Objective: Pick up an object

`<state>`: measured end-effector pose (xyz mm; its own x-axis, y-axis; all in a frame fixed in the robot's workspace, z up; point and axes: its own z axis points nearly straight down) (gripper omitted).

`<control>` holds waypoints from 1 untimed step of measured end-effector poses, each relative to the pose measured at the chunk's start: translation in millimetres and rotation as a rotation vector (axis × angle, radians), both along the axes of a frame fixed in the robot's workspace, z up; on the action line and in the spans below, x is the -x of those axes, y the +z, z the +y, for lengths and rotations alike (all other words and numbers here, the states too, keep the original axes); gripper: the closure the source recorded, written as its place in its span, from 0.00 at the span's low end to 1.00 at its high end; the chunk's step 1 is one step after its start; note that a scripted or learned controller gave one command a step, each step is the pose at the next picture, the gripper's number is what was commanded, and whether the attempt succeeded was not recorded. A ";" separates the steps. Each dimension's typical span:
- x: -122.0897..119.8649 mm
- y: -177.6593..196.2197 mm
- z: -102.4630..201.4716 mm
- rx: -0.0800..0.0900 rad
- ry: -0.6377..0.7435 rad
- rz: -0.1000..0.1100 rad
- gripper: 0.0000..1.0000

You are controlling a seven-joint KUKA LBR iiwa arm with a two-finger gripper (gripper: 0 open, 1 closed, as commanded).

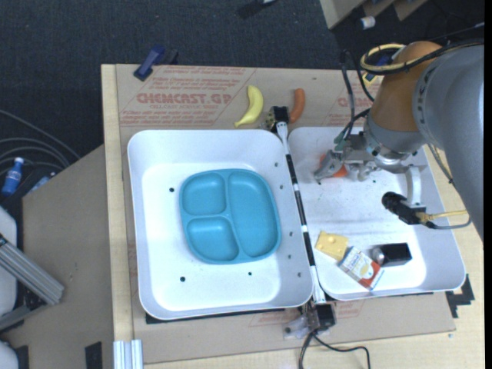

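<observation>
My gripper (pixel 339 164) hangs low over the far left part of the right bin (pixel 438 277), with the grey arm coming in from the right. A small orange-red object (pixel 337 172) lies right at its tip, partly hidden by it; whether it is gripped is unclear. Near the bin's front lie a yellow cheese wedge (pixel 332 244), a small white and red carton (pixel 358 267) and a black block (pixel 393 254), all well clear of the gripper.
A blue divided plate (pixel 229 215) sits in the left bin (pixel 146 175). Behind the bins, on the board, lie a yellow banana (pixel 250 107), an orange sausage-shaped piece (pixel 297 104) and a blue object (pixel 148 63).
</observation>
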<state>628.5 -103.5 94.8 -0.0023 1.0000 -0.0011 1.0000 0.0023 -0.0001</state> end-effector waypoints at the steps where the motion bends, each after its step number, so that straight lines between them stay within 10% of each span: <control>1: -0.6 10.4 0.2 0.001 0.001 -0.002 1.00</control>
